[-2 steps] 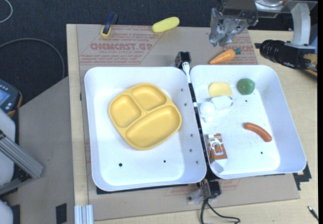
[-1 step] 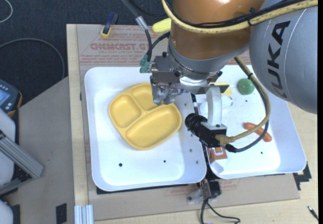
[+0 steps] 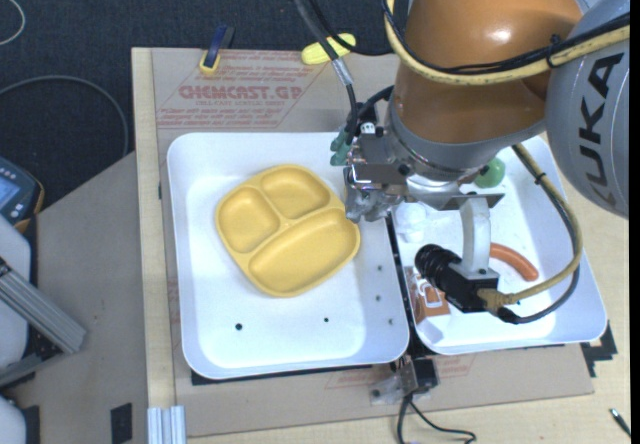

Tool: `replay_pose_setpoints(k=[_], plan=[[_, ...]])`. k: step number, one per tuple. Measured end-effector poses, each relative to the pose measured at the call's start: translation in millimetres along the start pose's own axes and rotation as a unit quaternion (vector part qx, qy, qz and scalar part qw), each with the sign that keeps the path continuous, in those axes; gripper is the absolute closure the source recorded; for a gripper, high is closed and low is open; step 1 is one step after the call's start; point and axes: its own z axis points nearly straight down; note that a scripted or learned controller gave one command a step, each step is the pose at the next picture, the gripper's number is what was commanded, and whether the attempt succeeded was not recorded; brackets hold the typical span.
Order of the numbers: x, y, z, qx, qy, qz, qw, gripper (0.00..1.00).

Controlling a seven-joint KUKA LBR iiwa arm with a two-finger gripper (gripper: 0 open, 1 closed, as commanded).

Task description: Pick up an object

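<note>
Dark carpet rings the tabletop (image 3: 160, 372), two white bins side by side on it — a yellow divided plate (image 3: 287, 228) sits tilted in the left bin (image 3: 195, 262). Over the rim between the bins hangs the claw (image 3: 368, 194), beside the plate's right edge — spread or pressed together, I cannot tell. An orange sausage-shaped toy (image 3: 513, 260) lies in the right bin (image 3: 565, 307).

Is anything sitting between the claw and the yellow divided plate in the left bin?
Nothing visible: the claw is right at the plate's right edge, over the left bin.
</note>
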Motion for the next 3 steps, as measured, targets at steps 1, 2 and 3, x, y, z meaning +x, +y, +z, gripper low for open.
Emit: replay_pose_setpoints(k=[1,2,3], plan=[[3,1,-12,-0.004,0.001,-0.002,1.0,1.0],[3,2,-22,-0.005,0.002,-0.002,1.0,1.0],[4,2,-32,-0.006,0.002,-0.002,1.0,1.0]])
